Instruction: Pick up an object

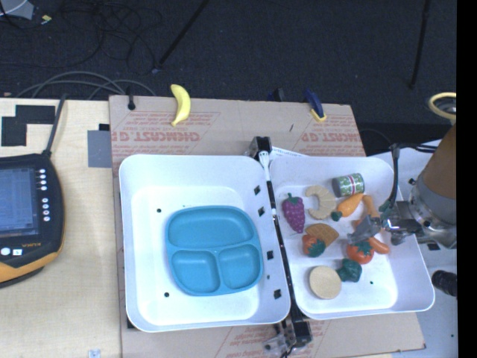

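So gripper [370,226] is down in the right bin [414,293], near its right wall, arm [440,192] coming in from the right edge. Fingers are a grey blur over the toys, can't tell if wide or narrow, nothing clearly seen between them. Right under/beside it: orange carrot [350,203] to upper left, red tomato-like toy [360,252] just below, small orange piece [380,246] next to that. Touching or not, can't tell. Further out in same bin: green can [347,184] at top, tan curved piece [322,200], purple grapes [294,213] near the divider, orange/green toy [319,239] mid-bin, dark green toy [349,271] and a tan round disc [325,282] at the bottom. Left bin [141,200] has 1 blue 3-compartment plate [212,248]. Both bins sit on cardboard [223,129] on the counter. Yellow banana [179,104] and blue clip [316,104] on the cardboard's far edge. Pendant [26,211] w/ screen far left.
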`<state>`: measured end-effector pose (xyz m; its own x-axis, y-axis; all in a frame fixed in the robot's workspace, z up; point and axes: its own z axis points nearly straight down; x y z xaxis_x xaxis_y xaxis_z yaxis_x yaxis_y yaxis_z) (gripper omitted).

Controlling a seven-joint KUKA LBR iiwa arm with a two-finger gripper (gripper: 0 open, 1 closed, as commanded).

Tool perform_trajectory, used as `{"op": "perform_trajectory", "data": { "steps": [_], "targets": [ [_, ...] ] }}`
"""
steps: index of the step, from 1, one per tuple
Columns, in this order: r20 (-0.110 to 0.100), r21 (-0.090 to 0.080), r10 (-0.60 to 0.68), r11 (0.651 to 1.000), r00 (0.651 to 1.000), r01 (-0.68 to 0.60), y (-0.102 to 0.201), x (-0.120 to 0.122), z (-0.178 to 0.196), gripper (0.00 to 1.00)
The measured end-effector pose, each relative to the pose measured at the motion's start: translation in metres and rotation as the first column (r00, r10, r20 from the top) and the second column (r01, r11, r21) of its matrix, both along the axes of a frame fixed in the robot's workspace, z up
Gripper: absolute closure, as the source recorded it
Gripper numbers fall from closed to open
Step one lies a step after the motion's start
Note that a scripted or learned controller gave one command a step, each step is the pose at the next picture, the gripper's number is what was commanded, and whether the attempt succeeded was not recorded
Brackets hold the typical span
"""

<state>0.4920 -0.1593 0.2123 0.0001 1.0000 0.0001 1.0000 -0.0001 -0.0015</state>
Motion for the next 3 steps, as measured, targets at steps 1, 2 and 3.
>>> {"op": "perform_trajectory", "data": {
  "steps": [1, 2, 3],
  "targets": [
    [-0.002, 0.001, 0.0, 1.0, 1.0, 0.0, -0.001, 0.0, 0.01, 1.0],
    [0.016, -0.001, 0.006, 1.0, 1.0, -0.006, 0.046, -0.015, 0.153, 1.0],
    [0.007, 0.003, 0.014, 1.0, 1.0, -0.014, 0.161, -0.015, 0.211, 1.0]
  ]
}}
